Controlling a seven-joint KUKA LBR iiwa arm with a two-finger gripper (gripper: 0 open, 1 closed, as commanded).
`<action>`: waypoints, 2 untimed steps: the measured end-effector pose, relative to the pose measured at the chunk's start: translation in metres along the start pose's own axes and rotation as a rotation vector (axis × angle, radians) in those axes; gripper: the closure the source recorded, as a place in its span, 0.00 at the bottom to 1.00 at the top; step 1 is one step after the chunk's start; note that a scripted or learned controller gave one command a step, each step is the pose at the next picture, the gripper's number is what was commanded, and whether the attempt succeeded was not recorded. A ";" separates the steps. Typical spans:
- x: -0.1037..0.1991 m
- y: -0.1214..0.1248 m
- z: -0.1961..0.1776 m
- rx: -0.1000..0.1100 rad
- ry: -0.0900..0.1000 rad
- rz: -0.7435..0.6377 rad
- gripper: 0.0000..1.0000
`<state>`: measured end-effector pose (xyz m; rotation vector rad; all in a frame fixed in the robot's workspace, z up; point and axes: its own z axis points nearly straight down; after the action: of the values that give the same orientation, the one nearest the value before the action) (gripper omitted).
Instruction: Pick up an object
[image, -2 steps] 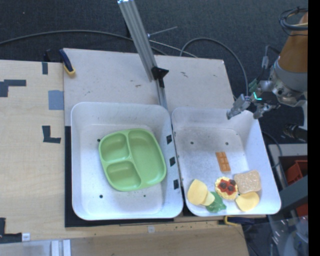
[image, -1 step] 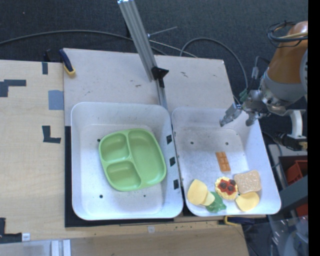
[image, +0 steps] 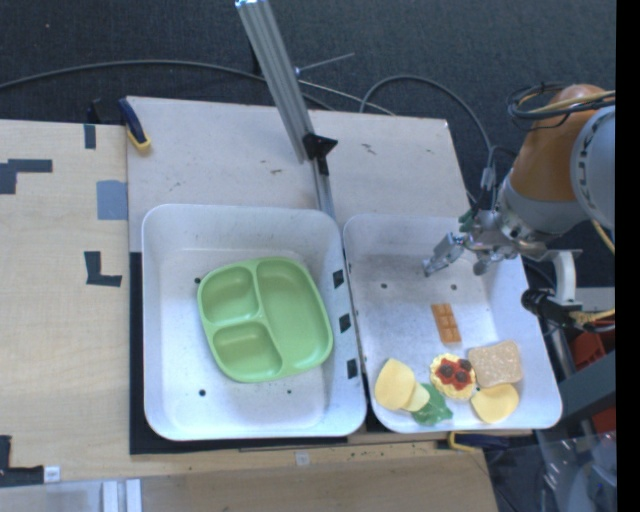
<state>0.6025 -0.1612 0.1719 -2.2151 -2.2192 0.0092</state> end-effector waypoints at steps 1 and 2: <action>0.004 0.000 0.065 0.000 0.000 0.000 0.00; 0.004 0.002 0.051 -0.006 0.000 -0.002 1.00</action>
<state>0.6037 -0.1568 0.1213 -2.2160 -2.2239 0.0026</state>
